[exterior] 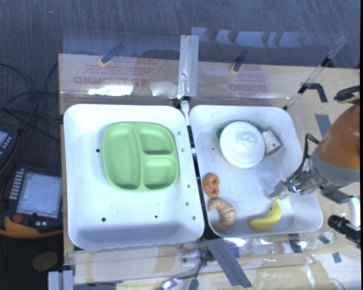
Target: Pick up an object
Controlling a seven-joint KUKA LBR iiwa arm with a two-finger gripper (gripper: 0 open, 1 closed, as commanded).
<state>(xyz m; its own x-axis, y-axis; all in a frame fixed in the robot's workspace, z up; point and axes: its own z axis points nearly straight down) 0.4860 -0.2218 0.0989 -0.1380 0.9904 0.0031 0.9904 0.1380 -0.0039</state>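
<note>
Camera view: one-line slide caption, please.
KUKA arm's gripper poised just above a banana in the right bin, a green divided plate in the left.

The arm (345, 147) is a fat, rounded thing: a broad orange band just behind the fingers, with a smooth grey collar beneath it. From that collar a small cluster of metal hardware narrows to the fingers (282, 189), silvery and thin, too small to make out in detail. A thin dark cable loops beside the grey collar.
</note>
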